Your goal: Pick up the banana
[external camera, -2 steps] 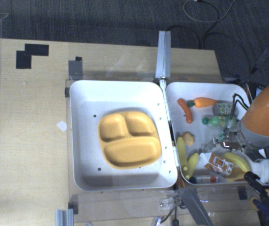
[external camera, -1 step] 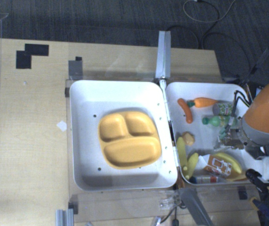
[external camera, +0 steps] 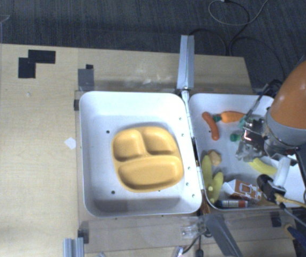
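Approach step. Your gripper (external camera: 247, 143) hangs low in the right bin (external camera: 225, 101); whether it's spread, you cannot tell. The banana (external camera: 263, 166) lies just beside it, ungripped. Next: shift over it, descend, pinch.

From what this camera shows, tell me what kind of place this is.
Probably a robotics lab: two white bins fixed to a wooden bench, a robot arm over toy food, loose cables on carpet.

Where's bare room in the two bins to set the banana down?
Left bin: bare floor rings the yellow tray, widest along its left side; the tray's compartments are bare too. Right bin: crowded, with a sausage, carrot, the banana and the tool.
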Available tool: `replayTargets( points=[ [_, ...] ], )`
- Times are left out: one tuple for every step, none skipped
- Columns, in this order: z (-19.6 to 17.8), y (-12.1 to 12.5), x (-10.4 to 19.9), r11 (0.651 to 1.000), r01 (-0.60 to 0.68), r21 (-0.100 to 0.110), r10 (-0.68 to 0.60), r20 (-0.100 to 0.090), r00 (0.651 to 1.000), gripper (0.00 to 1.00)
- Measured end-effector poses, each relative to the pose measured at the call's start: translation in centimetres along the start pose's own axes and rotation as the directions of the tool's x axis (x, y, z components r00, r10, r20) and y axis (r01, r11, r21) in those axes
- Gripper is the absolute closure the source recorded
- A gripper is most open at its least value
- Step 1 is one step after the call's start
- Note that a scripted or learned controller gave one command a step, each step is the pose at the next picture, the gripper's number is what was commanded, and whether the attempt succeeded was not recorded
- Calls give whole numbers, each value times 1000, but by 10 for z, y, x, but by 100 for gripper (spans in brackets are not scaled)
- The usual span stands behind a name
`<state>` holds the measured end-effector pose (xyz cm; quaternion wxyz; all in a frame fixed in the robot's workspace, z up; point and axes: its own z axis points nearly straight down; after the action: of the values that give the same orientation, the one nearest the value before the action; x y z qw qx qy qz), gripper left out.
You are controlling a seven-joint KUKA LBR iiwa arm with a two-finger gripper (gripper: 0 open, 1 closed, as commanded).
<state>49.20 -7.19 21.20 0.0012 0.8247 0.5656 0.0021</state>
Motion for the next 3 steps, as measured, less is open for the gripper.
replayTargets(
  points=[
    [8, -6, 5, 933, -360, 1, 360, 2, 933, 100],
    [82, 11, -44, 848, -530, 3, 530, 4, 848, 100],
    [28, -19, 37, 564, -826, 1, 826, 3, 564, 100]
  ],
)
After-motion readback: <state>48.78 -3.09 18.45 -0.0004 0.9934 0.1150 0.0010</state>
